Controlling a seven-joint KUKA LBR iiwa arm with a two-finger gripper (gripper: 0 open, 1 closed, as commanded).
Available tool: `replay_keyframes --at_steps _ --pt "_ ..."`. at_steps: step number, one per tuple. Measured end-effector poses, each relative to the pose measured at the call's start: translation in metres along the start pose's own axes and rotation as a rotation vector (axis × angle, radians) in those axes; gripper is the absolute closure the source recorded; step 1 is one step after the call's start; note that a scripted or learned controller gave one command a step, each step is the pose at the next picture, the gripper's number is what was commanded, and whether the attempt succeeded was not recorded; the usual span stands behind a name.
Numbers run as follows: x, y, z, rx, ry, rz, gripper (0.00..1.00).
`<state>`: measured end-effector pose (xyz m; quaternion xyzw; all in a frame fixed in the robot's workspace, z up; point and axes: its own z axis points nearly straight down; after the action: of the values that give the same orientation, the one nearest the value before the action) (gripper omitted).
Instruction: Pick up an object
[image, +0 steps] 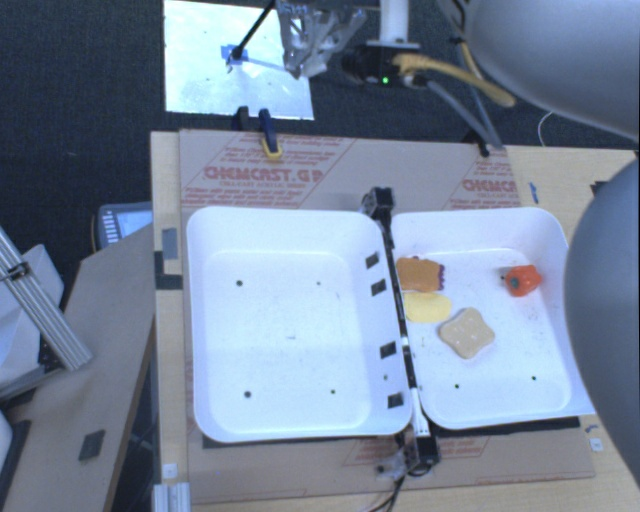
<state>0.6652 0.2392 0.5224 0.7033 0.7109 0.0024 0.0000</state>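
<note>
Looking down from the one camera view, I count two shallow white bins side by side, both smooth moulded plastic with rounded corners. The left bin (285, 225) has four small dark dots on its floor, set out in a rough rectangle. Along the seam where it meets the right bin (548, 228) there are four small black tabs (378, 288) in a row.

The task's things are all in the right bin, four of them, gathered in its upper and middle part. Nearest the seam is an orange-brown slab (419, 274), squarish, with a sliver of purple along its right edge. Just below it, touching or nearly so, lies a flat pale yellow oval (428, 308) that looks smooth. Right beside that, lower and to the right, sits a beige biscuit-like piece (466, 333), lobed at the corners and matte. Well apart from these three, towards the far right wall, is one small orange-red lump (521, 280) with a dark spot on it.

Both bins rest on a brown cardboard sheet (330, 165) printed with reddish lettering, and one yellow-and-black clamp (268, 135) grips its far edge.

The grey arm (560, 50) bulks large across the upper right, out of focus, with a yellow hose (450, 72) trailing by it. The gripper (308, 42) is up beyond the bench, over a shiny metal sheet (215, 70), far from all four objects; whether it is open or closed I cannot tell.
</note>
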Motion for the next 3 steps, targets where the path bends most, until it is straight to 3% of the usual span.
replay_keyframes --at_steps 1,2,3 --pt "-0.005 0.003 -0.014 0.0 -0.002 0.005 1.0" --pt "-0.005 0.003 -0.013 0.001 -0.002 0.004 0.0" --pt "-0.004 0.003 -0.025 -0.002 -0.001 0.001 1.0"
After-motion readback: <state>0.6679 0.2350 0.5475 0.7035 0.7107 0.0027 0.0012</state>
